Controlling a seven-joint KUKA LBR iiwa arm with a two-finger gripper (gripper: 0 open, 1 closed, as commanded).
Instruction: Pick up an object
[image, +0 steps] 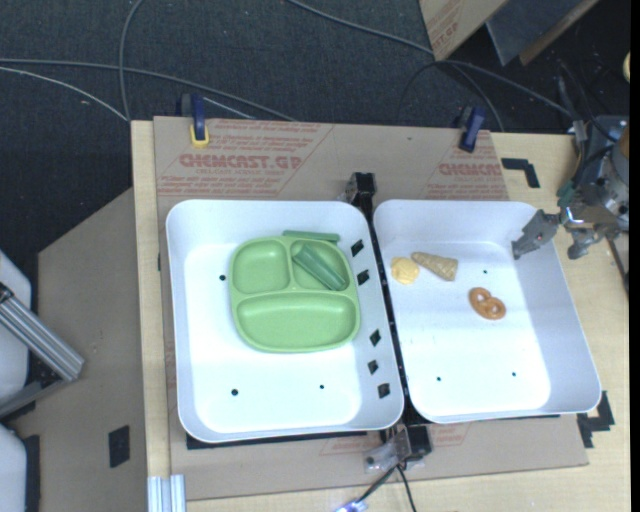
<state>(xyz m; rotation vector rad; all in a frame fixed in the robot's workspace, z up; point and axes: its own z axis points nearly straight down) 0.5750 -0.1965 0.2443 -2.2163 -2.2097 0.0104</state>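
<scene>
In the right bin (520, 385) lie three small food pieces. A yellow round piece (404, 270) and a tan cone (437, 264) lie close together near the back left, and a brown pretzel (487, 303) lies nearer the middle. My gripper (549, 247) hovers over the bin's back right corner, up and to the right of the pretzel. It is open, with its fingers (530, 235) spread and nothing between them. The left bin (200, 380) holds a green divided plate (293, 320) with a dark green piece (320, 264) in its back right compartment.
A black divider with clips (372, 300) runs between the two bins. The bins rest on a cardboard sheet (250, 150) held by blue clamps at the back. Cables cross the dark floor behind the bench.
</scene>
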